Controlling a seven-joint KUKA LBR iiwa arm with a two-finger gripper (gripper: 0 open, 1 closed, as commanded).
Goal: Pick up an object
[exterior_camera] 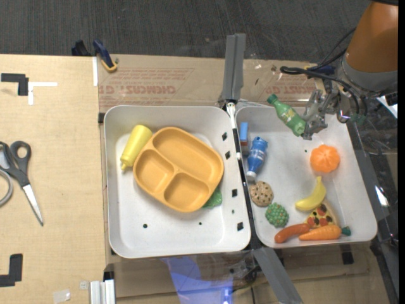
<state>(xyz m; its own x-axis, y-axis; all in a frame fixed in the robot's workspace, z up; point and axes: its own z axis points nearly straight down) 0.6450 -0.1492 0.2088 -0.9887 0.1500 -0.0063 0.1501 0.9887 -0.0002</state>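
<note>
My gripper (312, 126) hangs over the back of the right bin (364, 195), below the orange-banded wrist. A green bottle (288, 114) tilts up and to the left from the fingertips, its cap over the bin's back rim and its base between the fingers. The gripper looks shut on it. Below lie an orange (324, 159), a banana (312, 197), a blue bottle (256, 156), a cookie (261, 194), a knobbly green piece (276, 215), a carrot (323, 234) and a pizza slice (321, 215).
The left bin (120, 227) holds a yellow divided tray (178, 168), a yellow bottle (135, 145) and a green item (215, 199) tucked under the tray. Scissors (22, 176) lie on the bench at far left. Cables run behind the wrist.
</note>
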